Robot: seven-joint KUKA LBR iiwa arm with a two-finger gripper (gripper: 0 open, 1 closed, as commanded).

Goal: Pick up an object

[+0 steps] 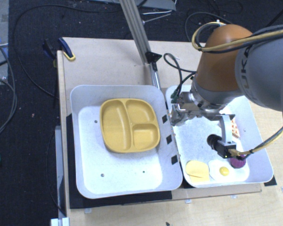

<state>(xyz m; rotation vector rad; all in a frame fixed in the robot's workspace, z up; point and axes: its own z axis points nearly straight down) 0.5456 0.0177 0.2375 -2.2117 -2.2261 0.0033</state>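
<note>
The pickable items lie in the right bin, grouped at its near end. A yellow piece lies flat near the near-left corner; its outline is rounded and no clear long axis can be made out. Just beside it, toward the view's right, lies a fried-egg toy, flat, yolk side up. A purple object sits just beyond the egg toy; robot hardware covers its upper part, so its shape and heading cannot be determined. A red-and-white item lies farther back, with only a narrow strip visible past the wrist hardware; its identity is unclear. The gripper is at the left wall of the right bin, well apart from all four items, and nothing is seen in its grasp. Whether it is spread or pressed together cannot be told from this angle. The arm covers the far part of the right bin. The left bin contains a yellow plate, lying upright and flat, with three compartments: one large along its left side, two smaller on its right. Both bins rest on the bench.
</note>
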